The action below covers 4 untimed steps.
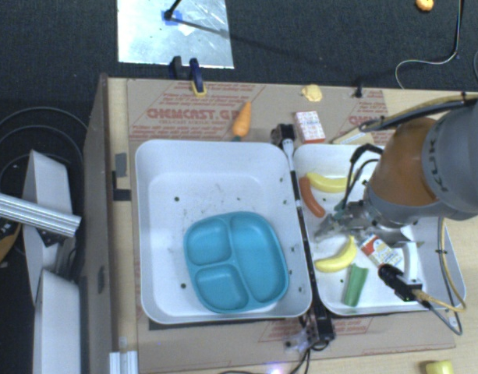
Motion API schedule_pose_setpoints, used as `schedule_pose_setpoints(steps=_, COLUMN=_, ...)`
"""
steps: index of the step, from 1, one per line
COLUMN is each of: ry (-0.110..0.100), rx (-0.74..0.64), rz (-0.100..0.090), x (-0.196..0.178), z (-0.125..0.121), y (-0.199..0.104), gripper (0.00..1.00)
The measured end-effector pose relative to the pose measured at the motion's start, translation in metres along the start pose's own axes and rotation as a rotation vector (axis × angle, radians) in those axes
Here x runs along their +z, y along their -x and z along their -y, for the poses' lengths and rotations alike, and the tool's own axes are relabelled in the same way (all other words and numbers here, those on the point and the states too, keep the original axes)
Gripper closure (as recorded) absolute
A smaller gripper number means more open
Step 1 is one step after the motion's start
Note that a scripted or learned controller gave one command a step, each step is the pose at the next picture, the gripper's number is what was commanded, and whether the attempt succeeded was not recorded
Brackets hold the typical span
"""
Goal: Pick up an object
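Although the grey two-finger gripper [332, 226] hangs low in the right white bin [332, 156], just above a yellow plastic banana [337, 258], finger state is indeterminable; grasp apparently pending.

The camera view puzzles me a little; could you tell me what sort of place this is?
Probably a robotics lab bench for grasping trials: a grey arm reaches over two white bins, toy food such as a banana lies in one, and cables trail across dark carpet.
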<state>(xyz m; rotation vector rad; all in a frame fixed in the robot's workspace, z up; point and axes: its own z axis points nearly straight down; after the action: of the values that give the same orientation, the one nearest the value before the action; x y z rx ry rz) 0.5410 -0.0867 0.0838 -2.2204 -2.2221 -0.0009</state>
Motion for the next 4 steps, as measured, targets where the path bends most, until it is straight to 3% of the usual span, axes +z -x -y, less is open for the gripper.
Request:
schedule_pose_setpoints(steps=2, ry=-0.001, rx=0.0, rz=0.0, x=0.0, z=0.054, y=0.023, gripper=0.0)
schedule_pose_setpoints(steps=3, ry=0.0, rx=-0.003, rz=0.0, x=0.0, z=0.054, y=0.014, gripper=0.0)
schedule_pose_setpoints(steps=4, ry=0.002, rx=-0.002, rz=-0.002, x=-0.011, z=0.053, y=0.012, gripper=1.0)
